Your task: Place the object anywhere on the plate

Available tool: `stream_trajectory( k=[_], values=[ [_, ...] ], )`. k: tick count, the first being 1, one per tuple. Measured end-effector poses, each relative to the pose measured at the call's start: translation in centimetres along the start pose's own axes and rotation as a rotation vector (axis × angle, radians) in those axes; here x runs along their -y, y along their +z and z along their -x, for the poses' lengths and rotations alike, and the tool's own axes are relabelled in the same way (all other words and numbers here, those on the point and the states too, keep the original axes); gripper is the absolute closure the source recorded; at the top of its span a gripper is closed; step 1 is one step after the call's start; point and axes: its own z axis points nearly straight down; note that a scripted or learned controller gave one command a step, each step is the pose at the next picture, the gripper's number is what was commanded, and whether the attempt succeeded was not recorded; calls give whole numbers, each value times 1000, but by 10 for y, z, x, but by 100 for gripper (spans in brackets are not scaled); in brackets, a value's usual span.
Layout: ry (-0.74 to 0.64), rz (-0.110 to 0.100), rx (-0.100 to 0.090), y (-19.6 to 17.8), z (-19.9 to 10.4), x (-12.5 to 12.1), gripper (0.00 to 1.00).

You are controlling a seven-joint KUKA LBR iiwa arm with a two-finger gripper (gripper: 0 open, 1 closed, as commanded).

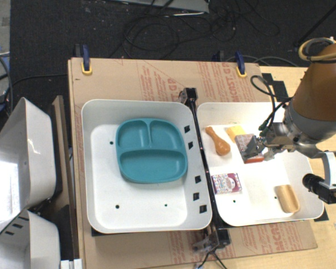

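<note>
The tool (253,149) is being held low in the right bin (302,217), at about nine o'clock from the grey wrist. A small grey-and-red object (248,148) is being seen right at its tip, but whether the tool is released or clenched on it cannot be told, since the tip is being masked by the wrist and cables.

That object is being judged light, stiff and blocky; a pinch across its short sides would be suited to it. Its true outline is being blurred where it meets the tool.

Just beside it, at eleven o'clock, a yellow piece (233,132) and a wooden spoon-like piece (217,140) are being seen. A pink printed packet (226,182) is lying at seven o'clock, and a tan bread-like piece (287,198) at five o'clock.

The teal divided plate (152,151) is sitting in the left bin (101,206), well apart at nine o'clock, and nothing is being carried on it.
</note>
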Motion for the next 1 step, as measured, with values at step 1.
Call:
stream_trajectory(
  k=[1],
  values=[
    [0,-2,0,13,-50,1,100]
  ],
)
